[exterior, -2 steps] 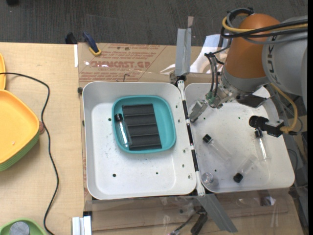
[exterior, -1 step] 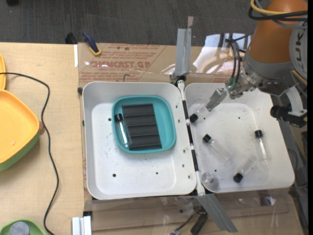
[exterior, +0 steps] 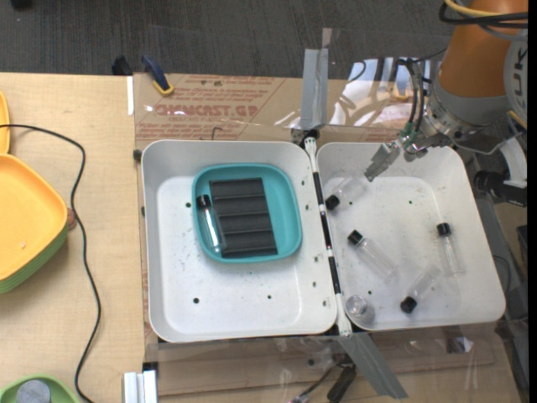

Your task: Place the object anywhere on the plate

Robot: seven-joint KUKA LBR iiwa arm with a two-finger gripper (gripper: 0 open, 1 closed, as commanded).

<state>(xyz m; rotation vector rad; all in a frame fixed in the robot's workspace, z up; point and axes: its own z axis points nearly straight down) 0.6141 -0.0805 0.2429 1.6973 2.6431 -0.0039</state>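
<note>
So my pincer (exterior: 379, 163) is hanging over the back edge of the right bin (exterior: 470, 309), and honestly I can't tell from this angle how it's set. The teal plate (exterior: 289, 217) sits in the left bin (exterior: 168, 309) with a dark ribbed block (exterior: 243, 217) on it, and one clear vial with a black cap (exterior: 207, 221) already lies along that plate's left side, touching the block. Right of the plate, in my bin, four more capped vials are scattered: (exterior: 340, 193), (exterior: 369, 253), (exterior: 448, 247), (exterior: 419, 292).
</note>
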